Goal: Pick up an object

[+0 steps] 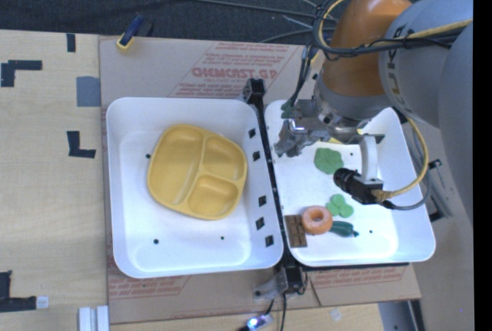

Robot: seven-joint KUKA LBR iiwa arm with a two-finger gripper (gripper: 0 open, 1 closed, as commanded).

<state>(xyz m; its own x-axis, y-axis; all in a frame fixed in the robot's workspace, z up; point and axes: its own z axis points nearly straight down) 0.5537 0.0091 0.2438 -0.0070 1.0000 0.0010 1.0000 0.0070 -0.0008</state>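
Note:
My gripper (pixel 292 139) hangs over the upper left part of the right bin (pixel 407 245), close to the divider between the bins. A flat green piece (pixel 328 160) lies just right of it on the bin floor. Lower down are a smaller green piece (pixel 340 206), an orange ring (pixel 316 220), a teal object (pixel 343 229) and a brown block (pixel 296 231). Nothing can be seen held in the gripper.
A yellow divided plate (pixel 197 170) lies in the left bin (pixel 123 230). The grey arm with its orange band (pixel 369 30) covers the upper right of the right bin. A black cable (pixel 400 203) loops over that bin's right side.

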